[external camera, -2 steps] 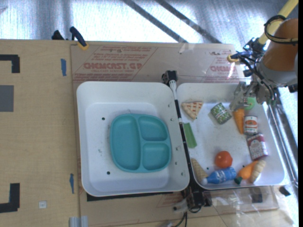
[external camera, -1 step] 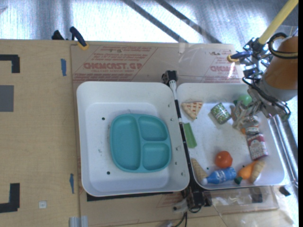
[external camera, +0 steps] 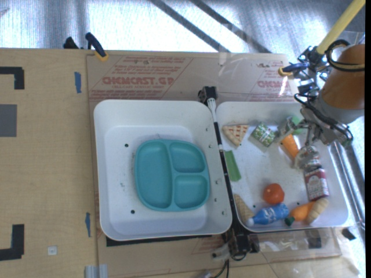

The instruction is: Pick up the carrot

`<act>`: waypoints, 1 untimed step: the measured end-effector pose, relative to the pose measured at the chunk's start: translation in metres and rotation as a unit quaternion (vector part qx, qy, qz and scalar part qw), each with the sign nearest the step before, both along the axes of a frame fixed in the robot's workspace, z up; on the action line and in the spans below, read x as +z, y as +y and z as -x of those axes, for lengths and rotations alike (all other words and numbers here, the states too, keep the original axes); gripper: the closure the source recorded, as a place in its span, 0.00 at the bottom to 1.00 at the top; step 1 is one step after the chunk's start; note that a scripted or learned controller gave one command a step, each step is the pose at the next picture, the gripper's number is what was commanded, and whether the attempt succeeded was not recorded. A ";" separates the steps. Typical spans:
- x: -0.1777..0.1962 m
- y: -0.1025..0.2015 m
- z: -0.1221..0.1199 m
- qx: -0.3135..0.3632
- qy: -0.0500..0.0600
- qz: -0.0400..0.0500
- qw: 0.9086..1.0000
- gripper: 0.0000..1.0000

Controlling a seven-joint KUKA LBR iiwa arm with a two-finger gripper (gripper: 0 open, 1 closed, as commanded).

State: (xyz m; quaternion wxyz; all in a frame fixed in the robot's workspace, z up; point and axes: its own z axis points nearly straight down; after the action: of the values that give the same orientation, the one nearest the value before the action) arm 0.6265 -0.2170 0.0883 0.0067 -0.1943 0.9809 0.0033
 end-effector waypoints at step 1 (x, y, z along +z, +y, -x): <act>0.015 0.000 -0.004 0.000 -0.007 0.001 1.000 1.00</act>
State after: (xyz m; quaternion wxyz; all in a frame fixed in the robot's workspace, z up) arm 0.6307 -0.2168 0.1029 0.0130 -0.1940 0.9809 0.0009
